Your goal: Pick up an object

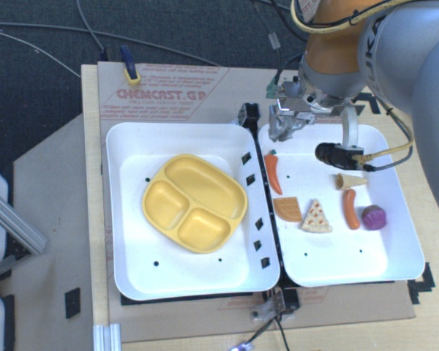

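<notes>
My gripper (282,128) hangs over the back left corner of the right bin (336,258), just above the top end of an orange carrot-like piece (274,174) that lies along the bin's left wall. Nothing shows in its grasp. Further right in the same bin lie a brown toast square (287,209), a pizza slice (316,218), a red sausage (350,209), a purple ball (373,216) and a small pale wedge (349,181). A black part with a yellow cable (338,154) hangs beside the wedge.
A yellow divided plate (195,202) lies in the left bin (118,196). Black clips (256,196) line the seam between the bins. The arm's grey body and orange band (344,20) cover the back right. A blue and yellow clamp (130,66) sits at the board's back left.
</notes>
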`<state>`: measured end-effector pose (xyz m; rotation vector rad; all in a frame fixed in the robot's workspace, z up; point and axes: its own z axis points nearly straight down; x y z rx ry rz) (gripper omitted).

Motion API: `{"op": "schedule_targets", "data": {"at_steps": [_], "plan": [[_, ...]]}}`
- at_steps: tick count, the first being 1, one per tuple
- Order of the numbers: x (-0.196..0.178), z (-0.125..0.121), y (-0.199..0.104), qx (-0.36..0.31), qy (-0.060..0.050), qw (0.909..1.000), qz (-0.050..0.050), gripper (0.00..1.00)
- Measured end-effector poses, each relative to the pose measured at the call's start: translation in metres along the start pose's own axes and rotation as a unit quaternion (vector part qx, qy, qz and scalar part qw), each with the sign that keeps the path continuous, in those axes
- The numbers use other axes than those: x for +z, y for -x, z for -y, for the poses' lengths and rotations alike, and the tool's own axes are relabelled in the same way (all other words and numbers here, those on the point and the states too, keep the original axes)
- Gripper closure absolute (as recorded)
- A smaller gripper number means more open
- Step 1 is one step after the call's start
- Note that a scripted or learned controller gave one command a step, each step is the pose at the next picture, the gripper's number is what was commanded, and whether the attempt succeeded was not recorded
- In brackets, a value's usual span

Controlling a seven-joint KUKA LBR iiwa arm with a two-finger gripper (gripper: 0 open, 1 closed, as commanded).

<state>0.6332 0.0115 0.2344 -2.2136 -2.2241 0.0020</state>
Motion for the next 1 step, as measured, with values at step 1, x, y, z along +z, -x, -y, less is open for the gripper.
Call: {"op": "schedule_targets", "data": {"at_steps": [1], "plan": [[-0.007,0.003,-0.0598,-0.001,0.002,1.0,0.0,1.0]]}}
